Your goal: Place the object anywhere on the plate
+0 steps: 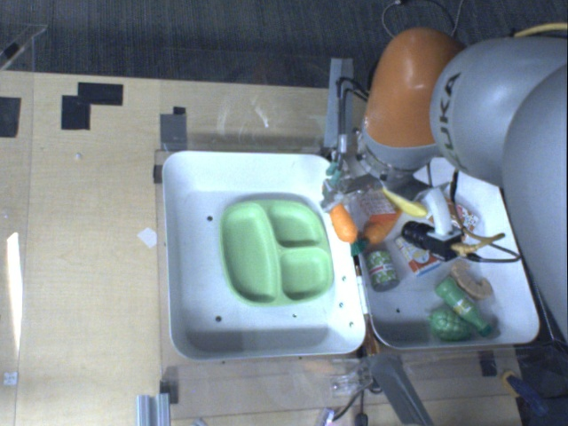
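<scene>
Carrot (343, 223) hung just below the jaws (341, 187), though whether they pinched it I could not tell, over the seam between the bins, so a good placement needed carrying it leftward over the green plate (275, 251) before lowering and letting go.

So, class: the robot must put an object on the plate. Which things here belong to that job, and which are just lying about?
Belongs to the job:
green plate
orange carrot-like object
end effector

Just lying about:
banana
small can
green toy
right bin
</scene>
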